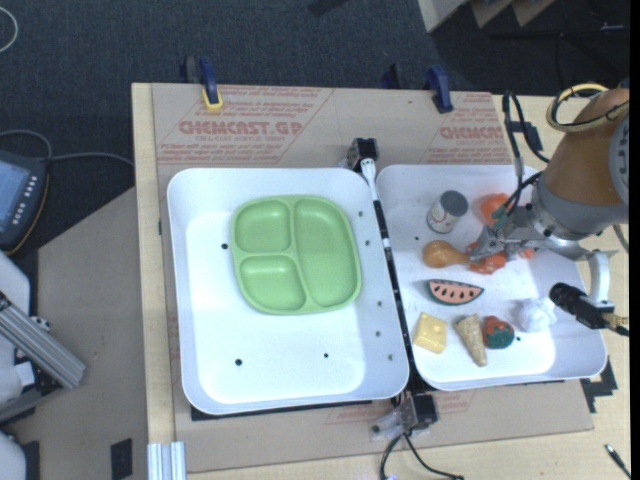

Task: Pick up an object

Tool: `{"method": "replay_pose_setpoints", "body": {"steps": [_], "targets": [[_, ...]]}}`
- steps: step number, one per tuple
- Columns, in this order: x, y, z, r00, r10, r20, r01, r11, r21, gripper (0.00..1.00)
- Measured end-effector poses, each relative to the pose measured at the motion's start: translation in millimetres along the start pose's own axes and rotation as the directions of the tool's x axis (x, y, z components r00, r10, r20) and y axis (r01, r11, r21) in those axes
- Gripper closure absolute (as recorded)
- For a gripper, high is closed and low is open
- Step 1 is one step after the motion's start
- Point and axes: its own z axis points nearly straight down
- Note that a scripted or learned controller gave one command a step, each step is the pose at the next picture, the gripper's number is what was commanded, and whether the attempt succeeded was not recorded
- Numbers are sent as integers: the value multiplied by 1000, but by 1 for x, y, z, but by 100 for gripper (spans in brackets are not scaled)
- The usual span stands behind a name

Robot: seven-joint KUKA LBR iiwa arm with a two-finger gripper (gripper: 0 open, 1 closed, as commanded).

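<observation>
My gripper reaches in from the right, low over the right bin. It sits right at an orange-red toy, with a second orange piece just behind it. Beside it to the left lies a tan pear-shaped toy. A grey and tan cylinder stands further back. In front lie a watermelon slice, a yellow cheese block, a cone, a red-green ball and a white crumpled lump.
The left bin holds a green three-compartment plate. A black bar with clips divides the bins. A black handle-like part juts over the right bin's right side. Cables hang behind the arm.
</observation>
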Motion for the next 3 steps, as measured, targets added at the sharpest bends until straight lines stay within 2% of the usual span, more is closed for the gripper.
{"method": "replay_pose_setpoints", "body": {"steps": [1, 2, 3], "targets": [[5, 3, -62, 1000, 0, 2, 0, 1000, 7, 100], [4, 5, -116, 1000, 0, 2, 0, 1000, 5, 100], [49, 8, -114, 1000, -3, -2, 3, 1000, 14, 100]]}}
